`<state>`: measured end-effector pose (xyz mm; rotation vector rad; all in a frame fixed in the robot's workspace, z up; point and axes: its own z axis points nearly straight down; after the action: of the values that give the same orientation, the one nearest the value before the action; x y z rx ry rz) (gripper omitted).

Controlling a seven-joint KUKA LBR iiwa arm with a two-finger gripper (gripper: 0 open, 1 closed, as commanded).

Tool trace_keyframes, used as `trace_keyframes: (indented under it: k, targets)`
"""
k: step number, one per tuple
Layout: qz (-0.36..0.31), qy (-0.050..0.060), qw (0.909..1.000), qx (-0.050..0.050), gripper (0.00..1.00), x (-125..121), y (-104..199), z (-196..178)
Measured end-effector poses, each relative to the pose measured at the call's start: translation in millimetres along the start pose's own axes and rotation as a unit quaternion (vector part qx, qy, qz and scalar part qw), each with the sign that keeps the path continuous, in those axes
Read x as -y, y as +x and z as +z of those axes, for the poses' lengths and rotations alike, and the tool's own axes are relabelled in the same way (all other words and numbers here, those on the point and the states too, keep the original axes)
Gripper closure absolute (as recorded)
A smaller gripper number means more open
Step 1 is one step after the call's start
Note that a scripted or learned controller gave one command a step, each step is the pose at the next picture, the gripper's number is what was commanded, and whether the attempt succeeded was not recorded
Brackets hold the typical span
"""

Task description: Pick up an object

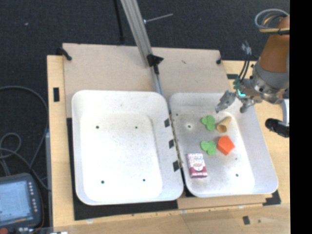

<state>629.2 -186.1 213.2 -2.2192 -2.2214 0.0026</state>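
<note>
Camera view, left to right, shows me one small box lengthwise toward the right bin's near edge, two green pieces, one orange block, one cone, my gripper spread open, holding nothing.

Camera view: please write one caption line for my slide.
Gripper open above the right bin, near the cone, green pieces, orange block and small carton.

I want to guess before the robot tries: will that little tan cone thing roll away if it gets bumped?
Probably, a bit. The tan cone lies on its side in the right bin, so a nudge would likely swing it in a curve rather than straight. It looks small and light, so it may skid easily. The gripper hangs just above it, fingers spread.
</note>
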Motion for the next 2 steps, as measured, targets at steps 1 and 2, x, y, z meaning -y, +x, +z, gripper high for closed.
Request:
trace_keyframes:
  k: [1,2]
  targets:
    - [-0.001,-0.002,1.0000,0.001,0.00,-1,0,-3]
    - [0.000,0.000,1.0000,0.001,0.00,-4,-3,39]
